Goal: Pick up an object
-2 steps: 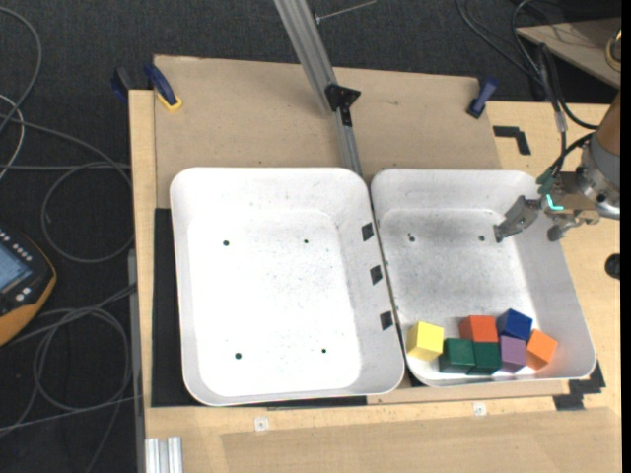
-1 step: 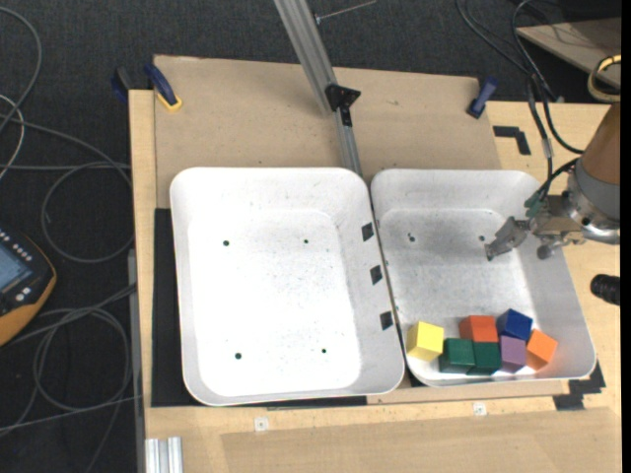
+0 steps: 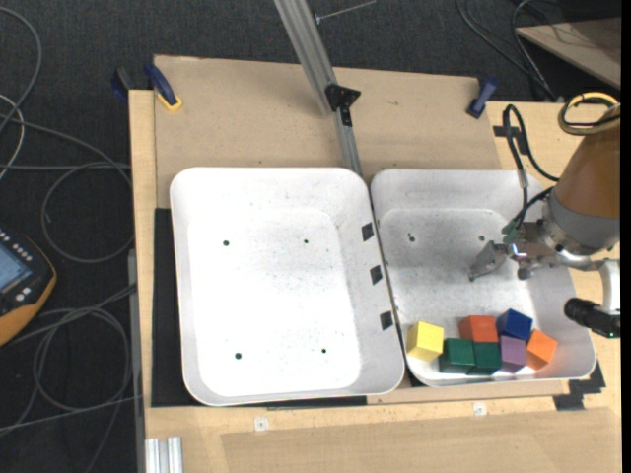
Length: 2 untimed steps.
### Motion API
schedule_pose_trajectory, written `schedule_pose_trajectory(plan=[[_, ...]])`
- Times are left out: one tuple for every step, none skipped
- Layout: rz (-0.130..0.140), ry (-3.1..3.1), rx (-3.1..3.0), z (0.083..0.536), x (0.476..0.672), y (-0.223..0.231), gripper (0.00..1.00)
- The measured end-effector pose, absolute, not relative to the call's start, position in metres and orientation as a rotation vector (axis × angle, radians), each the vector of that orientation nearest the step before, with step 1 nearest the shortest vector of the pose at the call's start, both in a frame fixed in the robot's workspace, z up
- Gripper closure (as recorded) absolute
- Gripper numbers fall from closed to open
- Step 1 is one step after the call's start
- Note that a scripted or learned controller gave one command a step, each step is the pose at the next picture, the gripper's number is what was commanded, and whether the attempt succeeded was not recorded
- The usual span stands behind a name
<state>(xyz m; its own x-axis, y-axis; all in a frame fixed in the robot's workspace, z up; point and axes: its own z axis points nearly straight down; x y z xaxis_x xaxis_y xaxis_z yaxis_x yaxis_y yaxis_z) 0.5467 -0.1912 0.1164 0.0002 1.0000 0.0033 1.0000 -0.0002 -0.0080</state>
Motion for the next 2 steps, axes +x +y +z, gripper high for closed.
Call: schedule_pose_trajectory(plan=[[0.003, -2.219, -2.218, 0.098, 0.546, -0.191, 0.00], [-0.003, -2.223, -2.220, 0.111, 0.548, -0.190, 1.00]])
